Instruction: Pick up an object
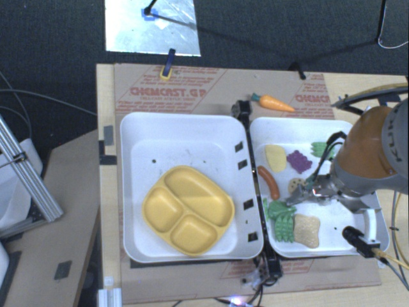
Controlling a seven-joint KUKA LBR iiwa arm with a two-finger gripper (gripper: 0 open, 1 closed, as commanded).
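1. Jaws (300, 196) are hovering low in the right bin (332, 128), in the lower right of the frame; whether they are spread or pressed together cannot be told at this size.
2. Nothing is showing between them.
3. A red sausage (268, 181) is lying at the bin's left side, its long axis slanting from upper left to lower right.
4. A brown cookie (295, 185) is sitting just left of the jaws, with a purple grape bunch (298, 161) and a yellow piece (276, 158) above it.
5. A green leafy toy (281, 217) and a slice of bread (307, 229) are lying side by side near the bin's lower edge.
6. A yellow divided plate (186, 209) is resting in the left bin (185, 133).
7. A carrot (273, 103) is lying on the counter (211, 88) above the bins, its tip pointing right.
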